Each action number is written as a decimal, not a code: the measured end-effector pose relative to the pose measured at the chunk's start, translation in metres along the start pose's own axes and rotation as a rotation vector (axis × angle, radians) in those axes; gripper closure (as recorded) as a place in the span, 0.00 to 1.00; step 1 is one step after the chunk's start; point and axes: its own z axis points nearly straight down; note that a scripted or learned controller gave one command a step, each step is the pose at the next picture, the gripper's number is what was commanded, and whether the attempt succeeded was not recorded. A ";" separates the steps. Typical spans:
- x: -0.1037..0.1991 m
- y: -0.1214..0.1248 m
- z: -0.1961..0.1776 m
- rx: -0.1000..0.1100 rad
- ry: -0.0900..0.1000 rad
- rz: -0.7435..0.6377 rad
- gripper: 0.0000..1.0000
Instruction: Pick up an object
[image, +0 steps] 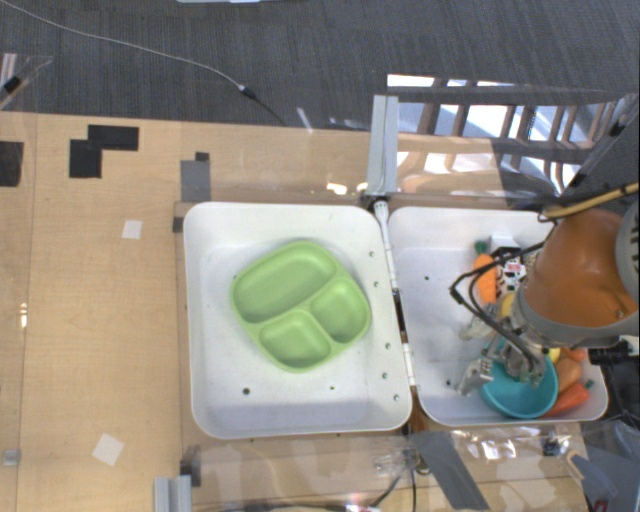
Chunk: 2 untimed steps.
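Camera view: gripper (497, 366) low in right bin (435, 300), at rim of teal bowl (520, 392); whether it grips anything, can't tell. Orange toys (572, 378) crowd beside bowl. Make sure you straddle bowl rim squarely, lift slowly. Green divided plate (300, 303) sits alone in left bin (215, 330).

Grey arm (628, 250), orange wrist band (580, 270), black cables (475, 295)

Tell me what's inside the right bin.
The right bin holds a teal bowl, orange pieces and small items. The gripper reaches in; the arm hides whatever lies beneath.
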 end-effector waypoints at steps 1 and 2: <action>-0.094 0.005 0.004 0.003 0.003 0.056 0.00; -0.013 -0.025 0.001 0.001 0.005 0.010 0.00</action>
